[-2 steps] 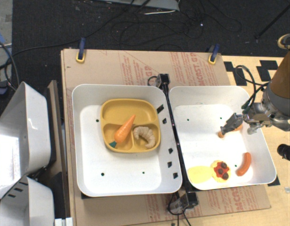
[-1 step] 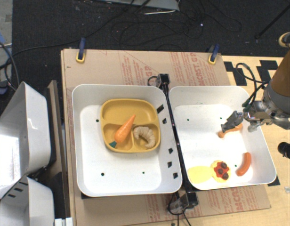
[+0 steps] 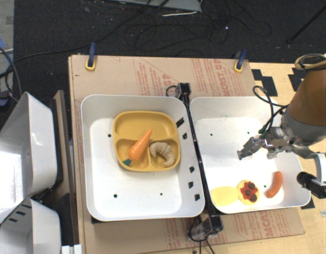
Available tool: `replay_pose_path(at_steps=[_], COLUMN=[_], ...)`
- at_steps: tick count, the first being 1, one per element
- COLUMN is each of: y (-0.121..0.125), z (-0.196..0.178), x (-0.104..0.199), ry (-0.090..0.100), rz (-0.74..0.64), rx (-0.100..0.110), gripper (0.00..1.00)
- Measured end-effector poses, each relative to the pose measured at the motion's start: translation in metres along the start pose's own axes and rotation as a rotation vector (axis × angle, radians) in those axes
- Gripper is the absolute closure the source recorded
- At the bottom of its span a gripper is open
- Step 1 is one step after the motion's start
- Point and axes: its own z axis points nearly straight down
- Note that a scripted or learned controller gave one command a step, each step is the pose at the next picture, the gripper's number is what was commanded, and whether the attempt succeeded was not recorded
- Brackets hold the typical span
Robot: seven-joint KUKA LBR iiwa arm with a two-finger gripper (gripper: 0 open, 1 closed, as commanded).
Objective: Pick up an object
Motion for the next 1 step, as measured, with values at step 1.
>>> replay_pose_path(at_steps=[1], y=[-0.0017], z=[0.0642], x=[0.0033], ry=[0.001], rz=[0.001], rx=[0.003], gripper=[0.0])
